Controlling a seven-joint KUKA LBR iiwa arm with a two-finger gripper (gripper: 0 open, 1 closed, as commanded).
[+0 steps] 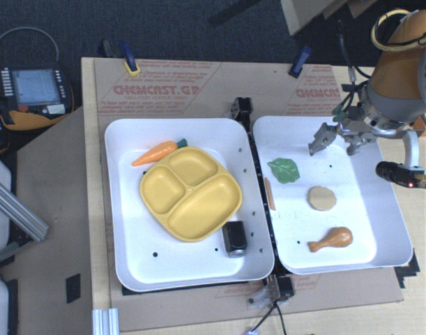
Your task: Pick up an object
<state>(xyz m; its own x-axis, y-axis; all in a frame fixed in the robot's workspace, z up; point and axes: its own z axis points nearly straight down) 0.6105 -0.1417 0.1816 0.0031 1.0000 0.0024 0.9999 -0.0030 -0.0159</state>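
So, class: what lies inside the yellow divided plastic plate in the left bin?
The yellow divided plastic plate has three compartments, all visibly bare. Whatever lies under it on the left white bin is covered.

Right bin: green leaf (284,170), far left; pale round biscuit (323,199), centre; drumstick (332,240), near side. Left bin: orange carrot (154,153), far; yellow divided plate (191,193), centre; small black block (234,237), near right.

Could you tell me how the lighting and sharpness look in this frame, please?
Camera view: light is even and soft, with faint shadows beside the yellow plate and black block; both white bins are bright without hard glare; the gripper looks slightly soft; the carrot is crisp.
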